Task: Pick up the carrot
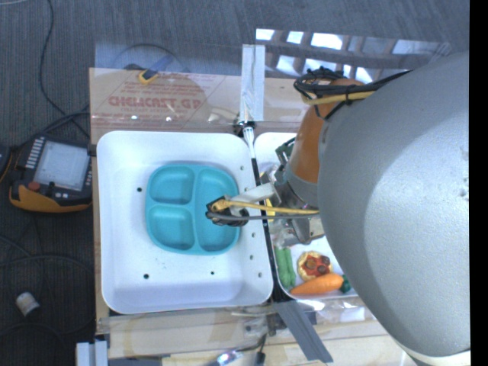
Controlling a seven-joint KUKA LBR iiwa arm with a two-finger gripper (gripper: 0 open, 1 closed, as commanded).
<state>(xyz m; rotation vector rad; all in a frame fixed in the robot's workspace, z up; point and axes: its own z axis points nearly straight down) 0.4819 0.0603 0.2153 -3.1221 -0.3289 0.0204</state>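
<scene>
The grey bulk of my arm (404,204) sits closest to the lens and blocks most of the right side, with the orange band (306,149) showing just past it.

Far left, on the dark carpet, I see a handheld pendant (52,175) with a screen, its cables trailing off, well apart from the bench. Next comes the left bin (122,280), white and shallow, with a turquoise divided plate (187,208) lying flat in its middle. There is bare white floor all round the plate, widest along the near and left walls. Behind the bin a clear sheet with red lettering (156,101) lies on the bench.

My gripper (216,211) hangs over the plate's right-hand compartments, the dark fingers pointing left and a yellow part running back along them toward the wrist. I cannot tell from here whether the fingers are apart or together; nothing is visible between them.

The divider where the two bin walls meet (263,227) runs beneath the wrist. Across it, in the right bin (267,147), the carrot (316,284) lies on its side near the front wall, right of and nearer the camera than the gripper, well apart from it. A green vegetable (284,265) lies just to its left and a small pizza-like toy (314,264) just behind it, so the carrot is hemmed in, with my arm overhanging it from the right.
</scene>
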